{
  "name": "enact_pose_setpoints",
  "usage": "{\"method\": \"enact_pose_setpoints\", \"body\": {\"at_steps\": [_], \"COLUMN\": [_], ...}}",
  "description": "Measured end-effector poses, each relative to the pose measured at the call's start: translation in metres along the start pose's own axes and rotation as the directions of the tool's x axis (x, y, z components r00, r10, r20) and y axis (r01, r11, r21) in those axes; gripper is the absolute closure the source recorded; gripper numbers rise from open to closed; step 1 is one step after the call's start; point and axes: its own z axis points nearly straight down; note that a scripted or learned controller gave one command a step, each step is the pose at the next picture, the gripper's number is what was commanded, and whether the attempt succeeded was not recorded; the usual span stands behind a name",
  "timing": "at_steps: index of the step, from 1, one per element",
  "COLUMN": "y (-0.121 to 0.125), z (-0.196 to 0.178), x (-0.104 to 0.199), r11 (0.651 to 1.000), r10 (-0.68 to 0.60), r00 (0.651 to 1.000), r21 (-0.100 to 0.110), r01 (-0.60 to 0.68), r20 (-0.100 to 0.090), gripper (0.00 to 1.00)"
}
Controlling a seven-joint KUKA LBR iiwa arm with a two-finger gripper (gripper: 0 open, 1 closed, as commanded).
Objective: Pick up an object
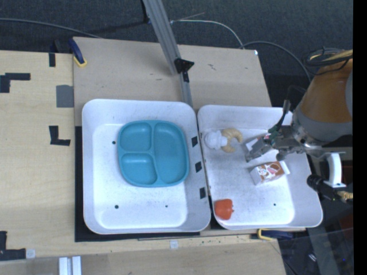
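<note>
Three loose things lie in the right bin (pixel 287 211), and the nearest to the hand (pixel 256 149) is the small carton (pixel 268 172), white with a red-brown print. It lies flat just below and slightly to the right of the hand in the camera view, its long axis running left to right with the right end tipped a little upward. The pale toy figure (pixel 222 139), white and tan, lies to the hand's left, near the bin's left wall; the red-orange object (pixel 224 208) sits well apart at the bin's lower left corner.

The arm (pixel 324 105) reaches in from the right, wrist low over the bin, hand pointing left. Its fingers are too dark and blurred to tell whether they stand apart or together, and I see nothing between them. The blue divided plate (pixel 153 153) rests in the left bin (pixel 97 171).
</note>
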Motion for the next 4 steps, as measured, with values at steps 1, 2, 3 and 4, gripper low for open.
{"method": "enact_pose_setpoints", "body": {"at_steps": [1, 2, 3, 4], "y": [0.0, -0.004, -0.012, -0.004], "z": [0.0, 0.044, 0.091, 0.102], "x": [0.0, 0.004, 0.002, -0.002], "r11": [1.0, 1.0, 1.0, 1.0], "r10": [0.0, 0.001, 0.003, 0.003], "r00": [1.0, 1.0, 1.0, 1.0], "r21": [0.0, 0.004, -0.008, -0.03], "r01": [0.0, -0.001, -0.002, -0.002], "r20": [0.0, 0.0, 0.007, 0.014], "gripper": [0.0, 0.0, 0.0, 0.0]}}
